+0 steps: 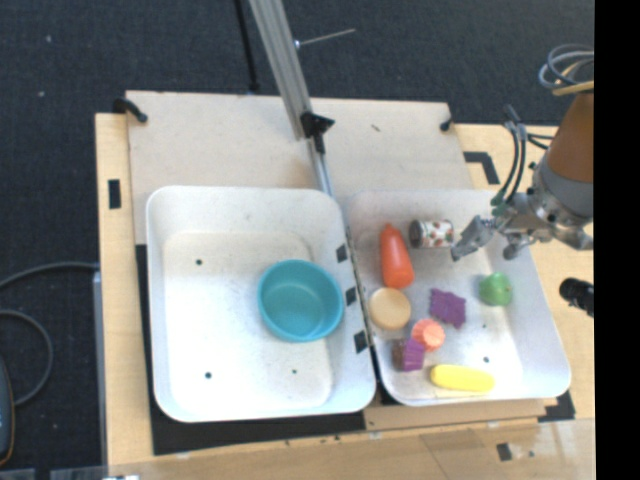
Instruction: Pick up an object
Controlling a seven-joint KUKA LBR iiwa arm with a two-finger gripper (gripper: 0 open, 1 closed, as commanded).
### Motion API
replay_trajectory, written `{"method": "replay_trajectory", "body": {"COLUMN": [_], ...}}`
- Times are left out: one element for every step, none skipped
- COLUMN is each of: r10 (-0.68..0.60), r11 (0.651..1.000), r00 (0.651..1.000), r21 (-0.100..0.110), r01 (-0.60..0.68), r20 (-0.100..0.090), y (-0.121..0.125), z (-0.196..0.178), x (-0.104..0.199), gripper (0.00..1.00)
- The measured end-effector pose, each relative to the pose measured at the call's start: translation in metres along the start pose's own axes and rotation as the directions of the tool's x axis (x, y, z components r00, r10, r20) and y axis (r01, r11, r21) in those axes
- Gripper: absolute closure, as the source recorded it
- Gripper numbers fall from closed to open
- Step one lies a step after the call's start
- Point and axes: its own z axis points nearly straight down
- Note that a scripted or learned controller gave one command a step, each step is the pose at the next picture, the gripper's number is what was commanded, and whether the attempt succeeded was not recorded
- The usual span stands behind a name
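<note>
Bench (115, 268): pale wood top, carrying two shallow white bins side by side, with a flat beige board behind them at 12 o'clock.

Left bin (180, 268): holds one teal bowl (300, 300), upright, sitting toward the bin's 4 o'clock area, near the wall shared with the other bin.

Right bin (535, 343): holds the loose items listed below.
- Orange carrot-shaped piece (396, 256), lying lengthwise at the bin's 10 o'clock, close to the dividing wall.
- Small patterned can (435, 232), on its side at 12 o'clock, just beside the carrot's upper end.
- Tan round disc (390, 308), directly at 6 o'clock of the carrot, touching or nearly touching it.
- Purple jagged piece (448, 307), near the bin's centre, at 3 o'clock of the disc.
- Small orange-pink round piece (429, 334), at 6 o'clock of the jagged piece.
- Purple block (409, 355), touching the orange-pink piece at its 7 o'clock.
- Yellow banana-shaped piece (461, 377), lying flat along the bin's 6 o'clock edge.
- Green round piece (495, 289), at the bin's 3 o'clock side, apart from the rest.

Arm: grey with an orange band (572, 148), entering from 3 o'clock.

Gripper (490, 238): over the right bin's 1 o'clock area, between the can and the green piece, fingers spread apart with nothing between them. One finger (468, 241) points toward the can; the other (514, 245) sits just at 12 o'clock of the green piece.

Metal pole (285, 63): slanting from 12 o'clock down toward the gap between the bins.
</note>
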Motion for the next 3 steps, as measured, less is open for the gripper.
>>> {"method": "replay_trajectory", "body": {"r10": [0.0, 0.001, 0.004], "r11": [1.0, 1.0, 1.0], "r00": [1.0, 1.0, 1.0], "r21": [0.0, 0.005, 0.005], "r01": [0.0, -0.001, -0.004], "r20": [0.0, 0.001, 0.002], "y": [0.0, 0.01, 0.012], "z": [0.0, 0.054, 0.103], "x": [0.0, 0.001, -0.01], "gripper": [0.0, 0.0, 0.0]}}
